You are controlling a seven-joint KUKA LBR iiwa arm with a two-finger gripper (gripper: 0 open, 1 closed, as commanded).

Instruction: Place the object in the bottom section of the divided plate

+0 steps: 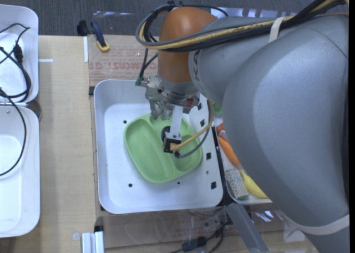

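Note:
A light green divided plate lies tilted in the middle of the left white bin. My gripper hangs over the plate's upper rim, under the orange wrist band, close to or touching the plate. The wrist and arm hide the plate's upper right part. No loose object shows on the visible part of the plate or under the gripper.
The grey arm covers most of the right bin, where an orange carrot, a yellow banana and a mesh-patterned item peek out. White trays with black cables stand at far left. A blue and yellow tool lies on the bench behind.

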